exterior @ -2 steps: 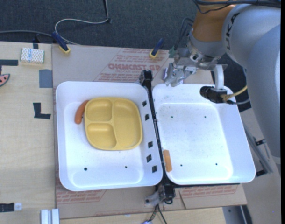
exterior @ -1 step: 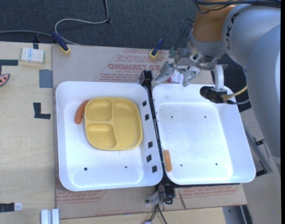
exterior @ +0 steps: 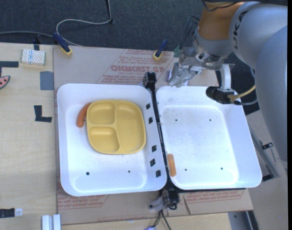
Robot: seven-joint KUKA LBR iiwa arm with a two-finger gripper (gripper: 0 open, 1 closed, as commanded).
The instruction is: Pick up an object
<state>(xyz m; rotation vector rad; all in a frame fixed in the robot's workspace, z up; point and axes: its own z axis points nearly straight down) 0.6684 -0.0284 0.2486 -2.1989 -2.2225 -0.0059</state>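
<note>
The gripper [exterior: 180, 76] hangs over the far rim of the right bin [exterior: 241, 143]; how far its fingers are parted cannot be told. An orange carrot-like piece [exterior: 171, 165] lies well apart, against that bin's near-left wall.

Bright even light, soft shadows, sharp

We cannot tell how the fingers of the gripper [exterior: 179, 75] stand; they are small and blurry just past the far rim of the right bin [exterior: 241, 128]. The yellow plate [exterior: 116, 126] hides part of the orange sausage [exterior: 81, 115] beside it. The arm [exterior: 261, 28] runs off the top and right edges.
</note>
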